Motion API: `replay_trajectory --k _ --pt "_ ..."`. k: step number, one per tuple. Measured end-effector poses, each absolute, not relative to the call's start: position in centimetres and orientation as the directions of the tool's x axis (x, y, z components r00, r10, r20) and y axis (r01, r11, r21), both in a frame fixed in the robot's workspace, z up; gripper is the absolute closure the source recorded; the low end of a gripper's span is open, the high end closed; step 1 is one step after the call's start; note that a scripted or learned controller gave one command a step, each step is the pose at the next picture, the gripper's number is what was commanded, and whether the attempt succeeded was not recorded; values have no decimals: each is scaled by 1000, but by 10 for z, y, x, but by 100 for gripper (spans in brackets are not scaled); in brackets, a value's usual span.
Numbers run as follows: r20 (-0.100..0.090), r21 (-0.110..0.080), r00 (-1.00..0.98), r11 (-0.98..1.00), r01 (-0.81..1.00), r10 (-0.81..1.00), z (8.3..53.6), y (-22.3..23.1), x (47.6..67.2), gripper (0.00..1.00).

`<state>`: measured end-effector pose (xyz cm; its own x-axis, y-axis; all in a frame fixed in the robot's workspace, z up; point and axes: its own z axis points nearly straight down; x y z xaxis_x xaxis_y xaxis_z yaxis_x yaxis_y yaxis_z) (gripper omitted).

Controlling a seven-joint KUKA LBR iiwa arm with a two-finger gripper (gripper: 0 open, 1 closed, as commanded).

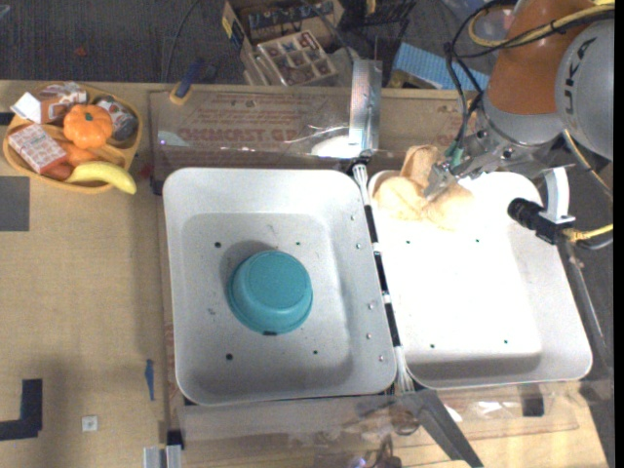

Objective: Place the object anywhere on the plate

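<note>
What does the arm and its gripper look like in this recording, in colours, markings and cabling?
The arm is a bulky, rounded grey body with a wide orange band above the wrist and dark lettering, partly cut off, on the grey shell. Black cables loop around the orange section. The gripper is a small metallic assembly with thin wires, some greenish, running into it; its details are too small to make out.

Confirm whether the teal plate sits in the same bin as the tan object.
No. The teal plate lies in the left bin, while the tan object is in the right bin.
</note>
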<state>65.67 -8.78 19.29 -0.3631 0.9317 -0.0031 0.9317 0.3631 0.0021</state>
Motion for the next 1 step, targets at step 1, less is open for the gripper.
replay_trajectory --k 1 --pt "-4 4 -364 364 932 932 226 -88 658 100"
